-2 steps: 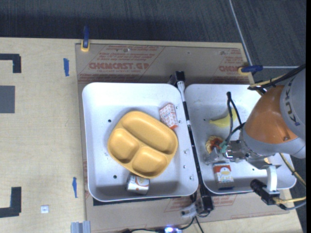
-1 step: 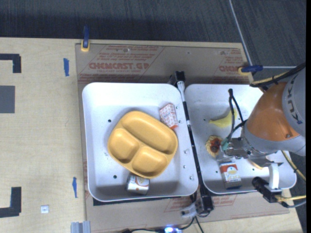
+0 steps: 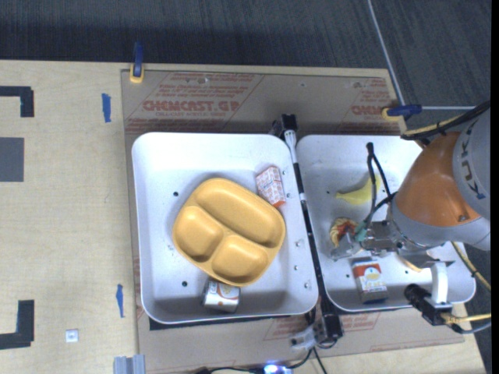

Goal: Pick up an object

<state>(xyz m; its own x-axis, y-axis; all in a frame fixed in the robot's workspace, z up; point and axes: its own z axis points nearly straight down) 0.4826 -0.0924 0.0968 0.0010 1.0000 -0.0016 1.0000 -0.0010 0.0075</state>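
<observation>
My pincer (image 3: 360, 238) is low in the right bin (image 3: 327, 287), just beside a small red and yellow packet (image 3: 341, 231); I cannot tell its state. A small carton (image 3: 369, 279) lies near it and a banana (image 3: 357, 194) behind. In the left bin (image 3: 152, 209), a yellow divided tray (image 3: 228, 230) lies between a red-white carton (image 3: 270, 185) and a can (image 3: 221, 296).
</observation>
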